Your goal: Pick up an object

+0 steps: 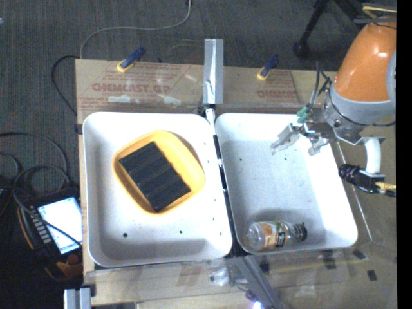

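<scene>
One arm reaches from the right; its gripper [299,141] hangs spread and empty over the right bin [257,185].

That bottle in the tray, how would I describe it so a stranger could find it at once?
Start at the two white bins and take the right bin. Along its near edge lies a clear plastic bottle on its side, with an orange-and-green label and a dark cap, the one loose object there.
</scene>
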You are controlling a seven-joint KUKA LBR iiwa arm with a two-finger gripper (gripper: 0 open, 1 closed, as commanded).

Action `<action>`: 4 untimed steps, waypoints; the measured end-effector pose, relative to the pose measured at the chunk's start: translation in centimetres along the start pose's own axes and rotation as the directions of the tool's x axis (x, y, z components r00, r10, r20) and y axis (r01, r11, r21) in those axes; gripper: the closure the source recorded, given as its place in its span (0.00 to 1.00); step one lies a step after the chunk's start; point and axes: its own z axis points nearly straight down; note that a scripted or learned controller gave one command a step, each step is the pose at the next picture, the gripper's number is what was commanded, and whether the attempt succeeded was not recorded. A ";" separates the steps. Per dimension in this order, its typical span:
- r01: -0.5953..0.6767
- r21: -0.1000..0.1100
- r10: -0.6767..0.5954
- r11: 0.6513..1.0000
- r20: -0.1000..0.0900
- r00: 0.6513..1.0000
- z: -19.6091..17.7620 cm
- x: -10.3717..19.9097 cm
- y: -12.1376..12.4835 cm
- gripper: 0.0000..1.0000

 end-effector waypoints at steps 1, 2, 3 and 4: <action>0.109 -0.002 -0.109 0.994 0.002 0.994 -1.8 -5.9 -7.1 0.00; 0.083 -0.004 -0.082 0.997 0.002 0.997 -7.5 -3.0 -7.4 0.00; 0.083 -0.004 -0.083 0.997 0.002 0.997 -7.4 -3.0 -7.4 0.00; 0.083 -0.004 -0.083 0.997 0.002 0.997 -7.4 -3.0 -7.4 0.00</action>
